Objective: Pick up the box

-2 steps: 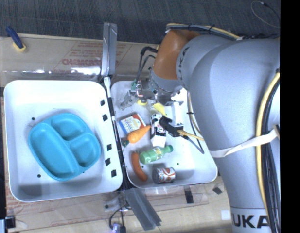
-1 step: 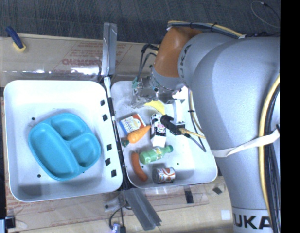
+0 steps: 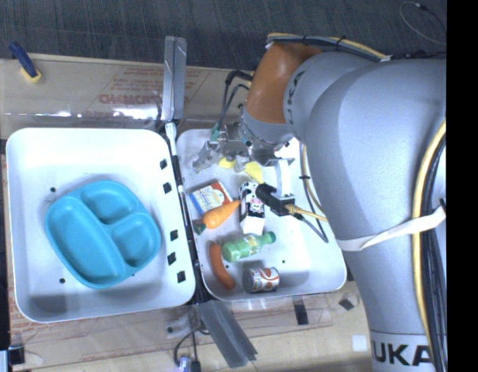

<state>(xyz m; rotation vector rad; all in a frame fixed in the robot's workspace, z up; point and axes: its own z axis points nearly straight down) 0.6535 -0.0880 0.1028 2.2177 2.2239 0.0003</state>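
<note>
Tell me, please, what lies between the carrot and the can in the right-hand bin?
In the camera view, a green bottle lies on its side between the carrot and the can. A sausage lies just left of that stretch.

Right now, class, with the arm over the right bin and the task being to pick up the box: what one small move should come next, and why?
Probably shift the gripper toward the near side and lower it over the box. The gripper sits at the bin's far end, while the box lies flat beside the carrot, untouched.
</note>
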